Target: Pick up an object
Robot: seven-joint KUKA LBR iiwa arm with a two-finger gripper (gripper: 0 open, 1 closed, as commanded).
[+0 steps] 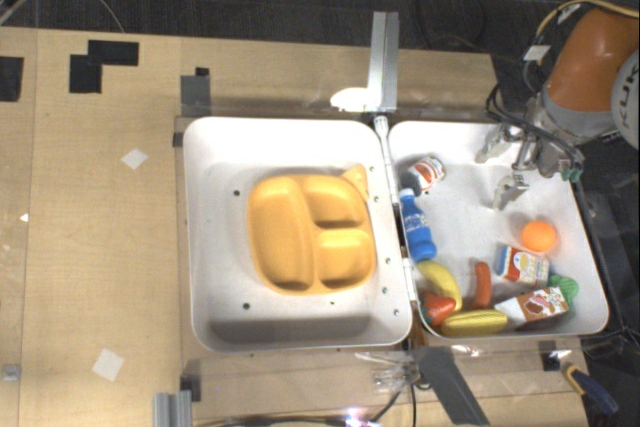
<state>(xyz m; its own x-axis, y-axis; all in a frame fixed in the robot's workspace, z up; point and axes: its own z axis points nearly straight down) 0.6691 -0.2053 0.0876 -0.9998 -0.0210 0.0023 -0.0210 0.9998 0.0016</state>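
Tool (512, 177) hangs over bare floor near right bin's (455, 137) far edge.

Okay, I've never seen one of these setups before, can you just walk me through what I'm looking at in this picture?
One camera looks down at a slant on a wooden bench holding two shallow white bins. The left bin holds a yellow divided tray. The right bin holds small toy groceries: a blue bottle, an orange ball, two bananas, a small can and little cartons. The grey and orange machine at the right is a robot arm. Its gripper hangs over the right bin's far end with nothing between its fingers.
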